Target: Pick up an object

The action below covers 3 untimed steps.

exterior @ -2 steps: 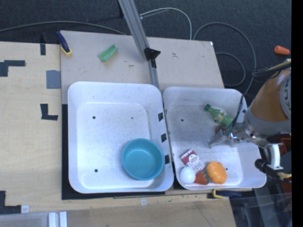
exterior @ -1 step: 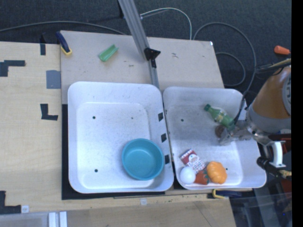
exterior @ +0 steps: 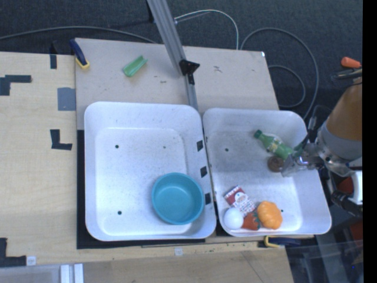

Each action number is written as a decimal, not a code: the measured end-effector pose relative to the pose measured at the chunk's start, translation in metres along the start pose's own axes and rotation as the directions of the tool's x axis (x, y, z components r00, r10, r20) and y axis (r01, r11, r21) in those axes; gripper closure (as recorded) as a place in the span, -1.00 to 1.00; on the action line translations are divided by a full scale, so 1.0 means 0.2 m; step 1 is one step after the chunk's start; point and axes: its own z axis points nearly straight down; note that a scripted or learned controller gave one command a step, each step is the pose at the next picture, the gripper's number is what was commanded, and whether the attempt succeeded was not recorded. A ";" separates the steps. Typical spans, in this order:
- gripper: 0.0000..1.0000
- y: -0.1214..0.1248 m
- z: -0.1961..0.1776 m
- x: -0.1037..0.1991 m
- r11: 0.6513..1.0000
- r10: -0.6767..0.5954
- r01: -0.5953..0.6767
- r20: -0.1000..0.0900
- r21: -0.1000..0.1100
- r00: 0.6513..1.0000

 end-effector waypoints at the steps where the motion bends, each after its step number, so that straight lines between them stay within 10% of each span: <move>1: 1.00 0.00 -0.32 0.00 1.000 -0.001 0.001 0.001 -0.003 1.000; 3: 1.00 0.08 -0.52 0.29 1.000 -0.007 0.007 -0.002 0.002 1.000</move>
